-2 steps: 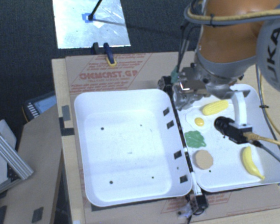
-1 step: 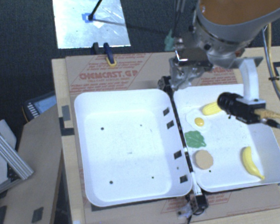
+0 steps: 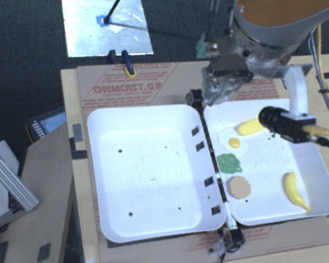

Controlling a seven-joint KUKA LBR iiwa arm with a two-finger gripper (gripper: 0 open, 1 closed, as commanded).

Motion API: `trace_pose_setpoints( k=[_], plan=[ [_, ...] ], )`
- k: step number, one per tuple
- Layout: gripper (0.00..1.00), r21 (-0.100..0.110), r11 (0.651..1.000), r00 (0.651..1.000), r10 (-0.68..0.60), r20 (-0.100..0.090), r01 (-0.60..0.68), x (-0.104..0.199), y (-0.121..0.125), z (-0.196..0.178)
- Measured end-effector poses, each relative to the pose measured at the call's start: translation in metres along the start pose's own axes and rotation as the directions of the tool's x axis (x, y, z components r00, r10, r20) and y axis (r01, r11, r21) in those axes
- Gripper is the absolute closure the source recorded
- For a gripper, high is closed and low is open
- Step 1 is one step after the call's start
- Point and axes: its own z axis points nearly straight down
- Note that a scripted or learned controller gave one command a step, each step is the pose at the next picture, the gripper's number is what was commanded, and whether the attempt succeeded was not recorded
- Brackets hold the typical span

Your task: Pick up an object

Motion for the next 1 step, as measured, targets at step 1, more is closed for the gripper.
trace_pose_setpoints(
  k=[1],
  plan=[
    [1.00, -0.002, 1.000, 1.000, -0.006, 0.000, 0.006, 0.0002, 0.0006, -0.0109]
  ],
)
